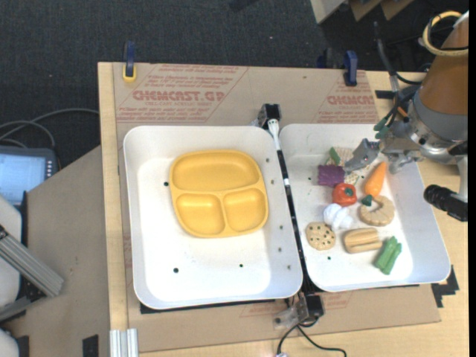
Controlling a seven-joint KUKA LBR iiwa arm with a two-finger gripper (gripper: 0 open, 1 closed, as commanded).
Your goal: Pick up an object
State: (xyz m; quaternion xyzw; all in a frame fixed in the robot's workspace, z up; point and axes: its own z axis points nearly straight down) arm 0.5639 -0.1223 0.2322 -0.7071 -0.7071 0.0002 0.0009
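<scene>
Carrot [375, 178] lies just beside gripper [370, 155]

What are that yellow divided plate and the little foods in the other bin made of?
The yellow plate looks like moulded plastic: one even colour, rounded edges, soft sheen. The carrot and tomato seem plastic toys too, smooth and brightly coloured, though rubber is possible.
</scene>
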